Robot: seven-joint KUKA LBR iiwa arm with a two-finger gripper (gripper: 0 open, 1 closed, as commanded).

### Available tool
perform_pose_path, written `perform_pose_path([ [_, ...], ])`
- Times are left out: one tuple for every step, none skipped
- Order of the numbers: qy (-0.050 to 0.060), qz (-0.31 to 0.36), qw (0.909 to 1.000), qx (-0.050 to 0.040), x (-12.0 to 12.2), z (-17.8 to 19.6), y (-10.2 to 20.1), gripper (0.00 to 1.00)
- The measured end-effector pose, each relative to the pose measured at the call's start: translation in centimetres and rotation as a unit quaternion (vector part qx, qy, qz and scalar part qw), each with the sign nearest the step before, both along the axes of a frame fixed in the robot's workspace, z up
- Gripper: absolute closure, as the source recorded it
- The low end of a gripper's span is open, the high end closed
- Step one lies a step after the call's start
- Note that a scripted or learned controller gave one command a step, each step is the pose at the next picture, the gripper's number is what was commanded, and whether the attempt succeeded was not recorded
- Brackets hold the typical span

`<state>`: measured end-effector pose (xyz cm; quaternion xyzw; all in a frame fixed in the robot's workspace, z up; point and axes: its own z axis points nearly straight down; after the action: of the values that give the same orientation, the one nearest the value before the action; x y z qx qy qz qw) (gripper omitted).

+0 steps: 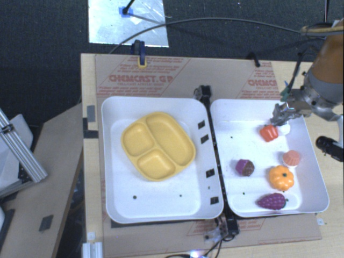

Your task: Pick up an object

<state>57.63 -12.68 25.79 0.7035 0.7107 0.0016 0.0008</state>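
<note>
Red toy (269,133) is lying in the right bin (309,144), touching the gripper (280,117); whether its grip is spread or pinching, I cannot tell.

Grey KUKA arm (327,93) at right edge: rounded, smooth metallic-grey wrist housing. Broad orange band (329,63) above it, dull amber, curved. Thin yellowish ring tops band. Small two-finger gripper (279,115) of silvery-grey metal, blocky and angular, with dark recesses. Thin black cable (294,74) runs alongside wrist. Surfaces blurred; no screws or markings legible.
</note>
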Motion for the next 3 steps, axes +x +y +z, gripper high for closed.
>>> perform_pose_path([
  [0.001,0.0,1.0,0.0003,0.8,-1.6,5.5,1.0],
  [0.0,0.0,1.0,0.0006,1.8,-1.6,11.8,1.0],
  [0.0,0.0,1.0,0.0006,2.7,-1.2,17.0,1.0],
])
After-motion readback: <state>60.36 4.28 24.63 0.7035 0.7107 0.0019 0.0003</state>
